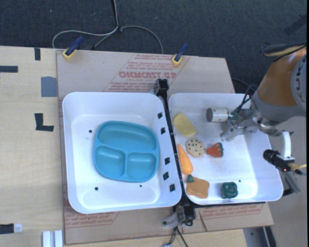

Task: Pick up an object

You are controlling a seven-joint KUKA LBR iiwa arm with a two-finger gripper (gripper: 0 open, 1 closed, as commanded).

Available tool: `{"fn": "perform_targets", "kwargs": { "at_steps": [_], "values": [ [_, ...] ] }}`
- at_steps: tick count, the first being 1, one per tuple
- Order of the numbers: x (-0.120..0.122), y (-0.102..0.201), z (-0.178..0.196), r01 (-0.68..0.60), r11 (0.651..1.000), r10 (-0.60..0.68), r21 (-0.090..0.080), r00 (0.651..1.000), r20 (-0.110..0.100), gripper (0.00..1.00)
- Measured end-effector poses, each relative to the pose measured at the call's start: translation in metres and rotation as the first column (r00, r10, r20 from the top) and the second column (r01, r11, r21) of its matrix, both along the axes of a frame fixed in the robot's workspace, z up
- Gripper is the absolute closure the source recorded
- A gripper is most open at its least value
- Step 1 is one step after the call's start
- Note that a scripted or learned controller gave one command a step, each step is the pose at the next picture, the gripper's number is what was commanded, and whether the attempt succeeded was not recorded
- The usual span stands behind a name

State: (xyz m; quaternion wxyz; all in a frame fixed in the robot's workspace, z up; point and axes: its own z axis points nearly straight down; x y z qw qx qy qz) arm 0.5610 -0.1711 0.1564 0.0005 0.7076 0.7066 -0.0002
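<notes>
The right bin (265, 189) holds several small items: a pale yellow piece (184, 124), a speckled cookie (195, 147), an orange carrot (184, 159), a red piece with a green top (215, 150), an orange lump (198, 188) and a dark green item (228, 190). My gripper (230, 131) hangs low over the upper middle of this bin, just up and right of the red piece. I see nothing held in it. A short grey cylinder (216, 114) shows just to its left.
The left bin (77, 117) holds a blue sectioned tray (126, 151). A black divider (167, 138) runs between the bins. The grey and orange arm (280, 91) covers the right bin's upper right corner. Cables and clamps lie behind the bins.
</notes>
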Motion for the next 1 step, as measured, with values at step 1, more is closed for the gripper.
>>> {"fn": "perform_targets", "kwargs": {
  "at_steps": [1],
  "values": [
    [0.0011, 0.0015, -0.0039, -0.002, 1.000, 0.002, 0.002, 1.000, -0.002, 0.00]
  ]
}}
